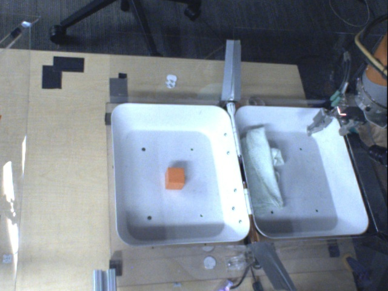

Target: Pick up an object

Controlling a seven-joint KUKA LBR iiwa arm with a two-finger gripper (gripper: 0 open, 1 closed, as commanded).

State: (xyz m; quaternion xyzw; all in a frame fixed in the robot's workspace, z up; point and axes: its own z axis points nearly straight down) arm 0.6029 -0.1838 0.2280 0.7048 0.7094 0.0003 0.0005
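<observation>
An orange block (175, 178) sits in the left bin (127, 162), a rolled white cloth (263, 168) in the right bin (348, 214). The claw (327, 119), upper right, appears empty; its opening cannot be judged. Picking seems not yet done.

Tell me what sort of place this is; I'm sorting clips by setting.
Probably a robotics lab. A wooden bench bears two shallow white bins, one with an orange block, one with a white cloth; a gripper reaches in, and an office chair base stands on carpet.
</observation>
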